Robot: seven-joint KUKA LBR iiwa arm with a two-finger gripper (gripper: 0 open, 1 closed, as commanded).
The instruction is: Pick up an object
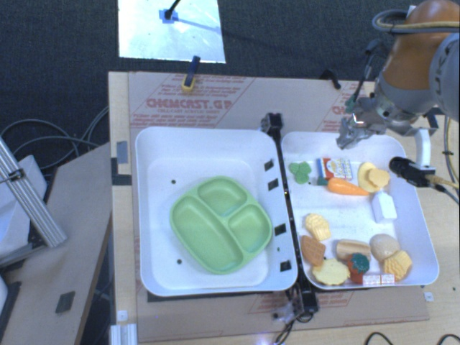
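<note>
So we've got the gripper (350, 136) hanging over the far edge of the right bin (424, 246), nothing between its fingers as far as we can see, though honestly we can't tell whether they're spread or closed from this angle. The closest grab looks like the carrot (348, 187), sitting just toward the near side of the gripper, with its long axis running left to right across the bin. Right by it there's a small printed packet (340, 168), a green broccoli-looking piece (300, 170) and a yellow cheese-ish wedge (372, 177). A white block (384, 207) lies a bit nearer to us, and at the near end there's a pile of toy food: bread, corn, a potato-like lump. The left bin (162, 157) just holds a green divided plate (220, 223). We'd guess the move is a short drop down and toward us onto the carrot.
</note>
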